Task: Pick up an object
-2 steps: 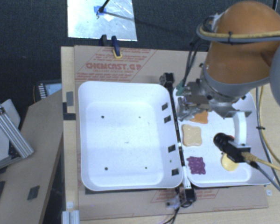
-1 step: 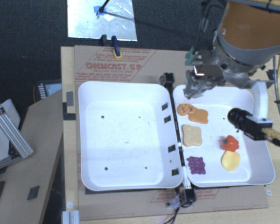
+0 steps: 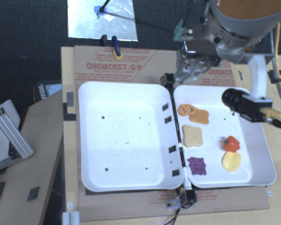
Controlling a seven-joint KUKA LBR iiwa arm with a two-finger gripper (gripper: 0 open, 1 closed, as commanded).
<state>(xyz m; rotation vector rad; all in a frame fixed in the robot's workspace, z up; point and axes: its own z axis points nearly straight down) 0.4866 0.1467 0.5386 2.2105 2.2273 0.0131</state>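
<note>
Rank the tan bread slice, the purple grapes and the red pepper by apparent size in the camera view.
1. Tan bread slice
2. Purple grapes, slightly smaller
3. Red pepper, smallest

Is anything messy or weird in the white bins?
Nothing looks spilled or broken. The one lopsided thing: all the toy food, the pretzel, bread slice, grapes, tomato and lemon, lies in the right bin.
</note>
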